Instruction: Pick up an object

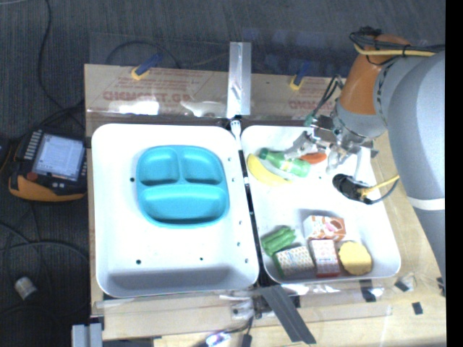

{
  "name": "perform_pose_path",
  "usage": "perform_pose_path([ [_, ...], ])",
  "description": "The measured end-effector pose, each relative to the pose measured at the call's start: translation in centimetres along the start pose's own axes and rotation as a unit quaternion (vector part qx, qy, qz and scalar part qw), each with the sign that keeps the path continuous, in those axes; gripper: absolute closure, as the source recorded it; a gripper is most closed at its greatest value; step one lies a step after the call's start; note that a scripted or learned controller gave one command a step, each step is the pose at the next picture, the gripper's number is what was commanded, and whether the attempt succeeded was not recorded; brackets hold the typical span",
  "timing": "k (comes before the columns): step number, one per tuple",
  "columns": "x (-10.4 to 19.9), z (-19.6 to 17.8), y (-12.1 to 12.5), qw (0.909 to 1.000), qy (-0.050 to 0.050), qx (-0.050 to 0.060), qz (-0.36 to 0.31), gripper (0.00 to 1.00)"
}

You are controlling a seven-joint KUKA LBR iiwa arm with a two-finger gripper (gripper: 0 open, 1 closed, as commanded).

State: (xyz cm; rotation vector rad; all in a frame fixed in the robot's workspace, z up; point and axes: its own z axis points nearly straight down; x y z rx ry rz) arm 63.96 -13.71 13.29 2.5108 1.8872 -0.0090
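My gripper (pixel 317 152) hangs over the far part of the right bin (pixel 376 215), its two pale fingers (pixel 298 148) spread open. A small orange-red item (pixel 314 157) lies in the gap beneath them; I cannot tell if they touch it. Just left of the gripper lies a green bottle (pixel 284 163) across a yellow banana (pixel 262 170). Along the bin's near edge sit a green vegetable (pixel 278 238), a patterned box (pixel 292 260), a pink and white pack (pixel 324 227), a red box (pixel 325 257) and a yellow block (pixel 354 258).
The left bin (pixel 116 251) holds a blue divided plate (pixel 181 185). A black part with a yellow cable (pixel 354 186) hangs by the wrist over the right bin. A metal post (pixel 239 78) stands behind the bins' shared wall. A handheld pendant (pixel 51 163) lies on the floor at left.
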Motion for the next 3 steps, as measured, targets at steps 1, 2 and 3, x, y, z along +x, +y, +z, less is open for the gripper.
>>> perform_pose_path([
  [1, 0.3, 4.3, 0.1, 0.9978, 0.001, -0.007, -0.065, 0.0],
  [2, 0.3, 3.6, -0.1, 0.9978, 0.001, -0.002, -0.066, 1.0],
  [3, 3.7, -5.0, -4.0, 0.9948, 0.003, 0.0, -0.102, 1.0],
])
